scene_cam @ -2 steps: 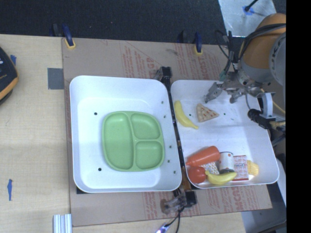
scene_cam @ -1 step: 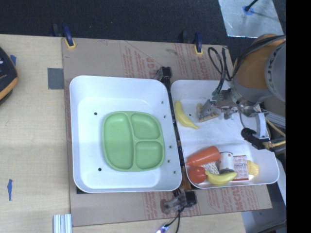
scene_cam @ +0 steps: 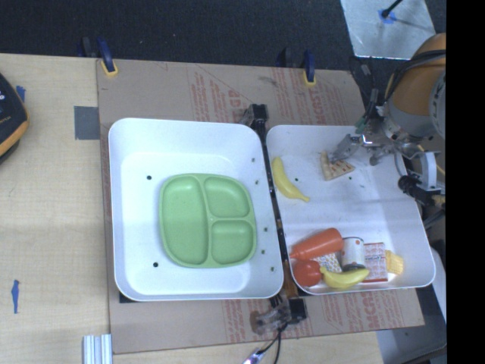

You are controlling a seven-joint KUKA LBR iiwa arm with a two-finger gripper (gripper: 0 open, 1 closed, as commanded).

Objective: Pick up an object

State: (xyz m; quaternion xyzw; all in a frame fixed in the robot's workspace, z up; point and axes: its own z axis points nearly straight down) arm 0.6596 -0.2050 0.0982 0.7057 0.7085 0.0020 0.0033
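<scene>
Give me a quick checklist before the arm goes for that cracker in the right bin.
1. Gripper sits over the right white bin: ok.
2. Gripper is right beside the tan square cracker: ok.
3. Cracker between the jaws: cannot tell.
4. Cracker lies apart from the yellow banana-shaped toy: ok.
5. Green divided plate is off in the left white bin, out of the way: ok.

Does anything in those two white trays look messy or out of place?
Mostly tidy. The green divided plate lies alone in the left bin. In the right bin, toy food is heaped in the near corner: a carrot and a banana overlap other pieces. Another banana and a cracker lie apart.
</scene>
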